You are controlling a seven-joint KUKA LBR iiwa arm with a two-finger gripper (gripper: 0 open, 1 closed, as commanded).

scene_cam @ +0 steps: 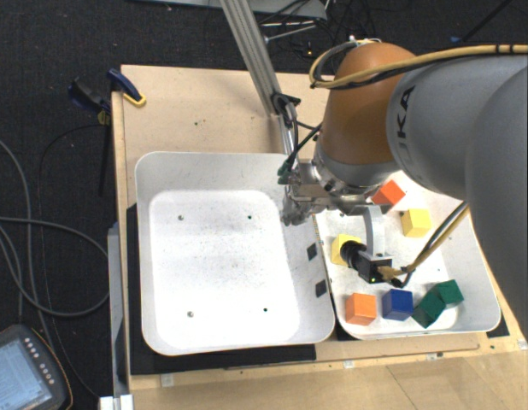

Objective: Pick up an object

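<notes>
The gripper [292, 212] hangs from the grey and orange arm over the ridge between the two bins, at the upper left corner of the right bin [478, 323]. In that bin lie an orange block [388, 195] and a yellow block [415, 222] near the arm. Along its front sit an orange cube [360, 307], a blue cube [399, 304] and a pair of green blocks [439, 301]. A yellow piece [340, 248] shows just below the wrist, partly hidden. Nothing is seen held in the gripper.
The left bin [144, 229] is speckled white, and its right wall carries two small dark marks [316, 269]. A slanted metal bar [247, 41] crosses behind the bins. A blue and yellow clamp [106, 92] grips the bench's far left corner.
</notes>
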